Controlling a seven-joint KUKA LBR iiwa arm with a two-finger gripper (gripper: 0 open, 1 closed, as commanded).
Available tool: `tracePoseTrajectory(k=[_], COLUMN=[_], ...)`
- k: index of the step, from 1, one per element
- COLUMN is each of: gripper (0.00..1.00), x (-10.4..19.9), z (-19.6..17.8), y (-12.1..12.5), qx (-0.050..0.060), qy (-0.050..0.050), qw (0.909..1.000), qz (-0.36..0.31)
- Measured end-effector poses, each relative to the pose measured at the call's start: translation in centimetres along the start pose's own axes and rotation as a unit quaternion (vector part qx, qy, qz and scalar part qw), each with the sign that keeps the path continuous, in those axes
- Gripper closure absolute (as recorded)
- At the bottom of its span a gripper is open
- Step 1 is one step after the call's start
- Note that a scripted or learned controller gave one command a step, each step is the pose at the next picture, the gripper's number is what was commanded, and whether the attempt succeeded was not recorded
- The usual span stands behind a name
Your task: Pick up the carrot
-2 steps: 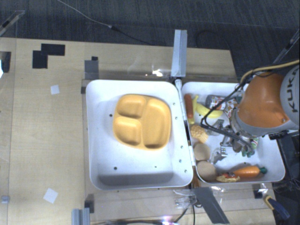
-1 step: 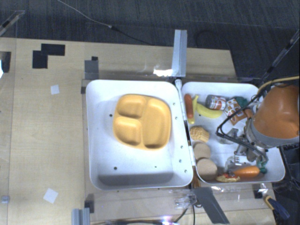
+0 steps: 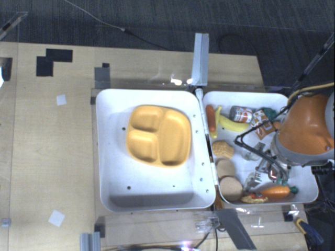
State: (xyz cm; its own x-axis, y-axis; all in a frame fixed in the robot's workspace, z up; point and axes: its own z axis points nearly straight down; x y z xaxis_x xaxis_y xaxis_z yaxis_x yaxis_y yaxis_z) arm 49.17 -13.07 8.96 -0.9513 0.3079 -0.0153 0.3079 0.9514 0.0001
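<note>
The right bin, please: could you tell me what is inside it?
The right bin holds a carrot, banana, can, hot dog and round bread pieces. The arm covers its far corner.

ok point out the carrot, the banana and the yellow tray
carrot [image 3: 276, 192], camera view, middle of its orange body
banana [image 3: 231, 123], camera view, middle of its curve
yellow tray [image 3: 159, 135], camera view, ridge between its compartments

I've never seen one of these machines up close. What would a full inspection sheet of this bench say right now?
Surface: pale wooden bench bearing two shallow white bins.
Job's thing: orange carrot with green top lying in the right bin's near corner.
Clutter: yellow sectioned plastic tray in the left bin; yellow banana, red sausage, tin can, round bread rolls in the right.
Claw: just above the carrot, grip unclear.
Cables: black cable along the arm.
Surroundings: dark carpet.
</note>
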Motion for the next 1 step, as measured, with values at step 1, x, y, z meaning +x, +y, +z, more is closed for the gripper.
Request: tracePoseTrajectory(k=[1], gripper=[0.00], x=[-0.67], z=[0.02], y=[-2.18], qx=[-0.001], qy=[0.000], qw=[1.0000], qz=[-0.006])
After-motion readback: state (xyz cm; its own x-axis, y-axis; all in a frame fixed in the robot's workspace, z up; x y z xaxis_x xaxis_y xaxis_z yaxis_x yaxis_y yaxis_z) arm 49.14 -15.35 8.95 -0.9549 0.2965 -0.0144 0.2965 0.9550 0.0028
